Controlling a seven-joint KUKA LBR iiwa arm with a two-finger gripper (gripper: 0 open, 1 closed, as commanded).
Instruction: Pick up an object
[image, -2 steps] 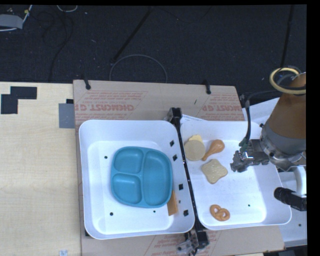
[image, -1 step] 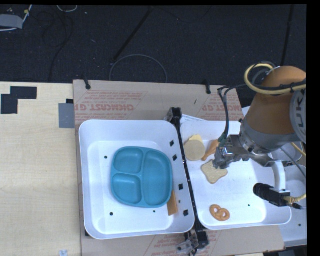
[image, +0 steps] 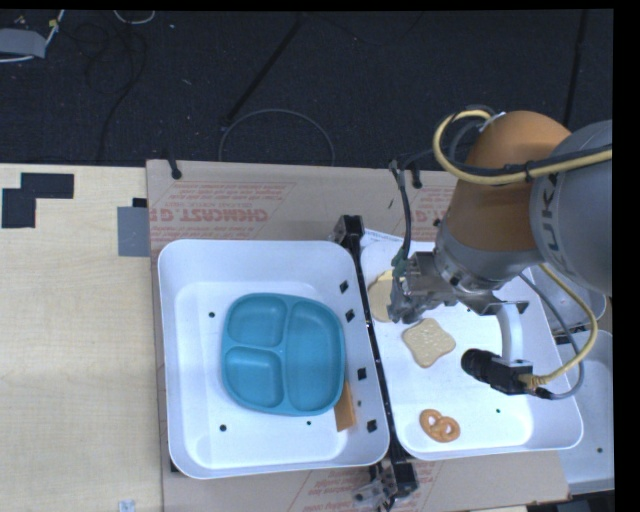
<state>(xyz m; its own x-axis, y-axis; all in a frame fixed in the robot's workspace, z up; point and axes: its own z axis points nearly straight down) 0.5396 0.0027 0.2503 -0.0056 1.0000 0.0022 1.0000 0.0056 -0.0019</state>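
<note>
Pretzel: a small brown knotted pretzel (image: 439, 426) lies in the near part of the shallow white right-hand bin (image: 505, 428), apart from everything else.
Block: a thin orange-brown wooden-looking block (image: 345, 410) lies in the shallow white left-hand bin (image: 192, 400), against the near right rim of the plate and close to the wall between the bins.
Plate: a round-cornered blue plastic plate with three compartments (image: 283, 352) sits flat in the middle of the left-hand bin.
Toast: a pale tan slice of toast (image: 429, 342) lies flat in the middle of the right-hand bin, beyond the pretzel and just on the near side of the gripper.
Gripper: the dark two-finger gripper (image: 404, 306) hangs low over the far left part of the right-hand bin, close to the dividing wall; nothing can be seen in its grasp.
Grip: whether it is clenched or released cannot be told from this angle.
Disc: a pale yellowish round piece (image: 379, 291) lies beside the gripper at the bin's far left, partly hidden.
Arm: the grey arm with its orange band (image: 510, 185) reaches in from the right above the right-hand bin.
Cardboard: a printed brown cardboard sheet (image: 250, 200) lies under both bins.
Surface: the light wooden surface (image: 70, 340) stretches to the left, carrying black tape marks (image: 35, 197) and a grey square (image: 132, 230).
</note>
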